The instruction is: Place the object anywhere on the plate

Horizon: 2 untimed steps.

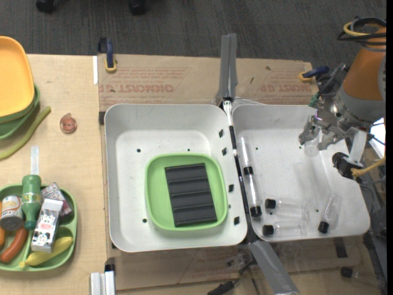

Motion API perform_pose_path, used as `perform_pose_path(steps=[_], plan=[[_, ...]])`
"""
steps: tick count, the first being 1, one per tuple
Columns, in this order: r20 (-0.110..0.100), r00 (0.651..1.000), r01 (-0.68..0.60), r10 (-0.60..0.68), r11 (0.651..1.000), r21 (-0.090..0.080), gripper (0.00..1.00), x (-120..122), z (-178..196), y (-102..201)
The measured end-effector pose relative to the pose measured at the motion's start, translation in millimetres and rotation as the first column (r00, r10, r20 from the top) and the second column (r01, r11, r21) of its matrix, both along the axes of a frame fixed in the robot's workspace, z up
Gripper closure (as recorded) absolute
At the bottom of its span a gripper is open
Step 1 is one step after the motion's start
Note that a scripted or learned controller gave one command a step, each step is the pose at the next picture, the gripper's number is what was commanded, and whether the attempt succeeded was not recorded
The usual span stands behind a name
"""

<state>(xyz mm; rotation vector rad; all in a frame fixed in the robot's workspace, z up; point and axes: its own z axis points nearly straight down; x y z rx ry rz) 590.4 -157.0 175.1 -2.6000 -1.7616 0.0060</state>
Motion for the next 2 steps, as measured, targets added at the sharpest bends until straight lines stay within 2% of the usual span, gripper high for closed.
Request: perform_pose_path(steps=[1,2], plan=[[0.000,1.000,0.000,0.000,1.000,0.000,0.00,0,0,0],[0.001,0.998,0.059,-0.059,0.998,0.000,0.00,-29,38,-38]])
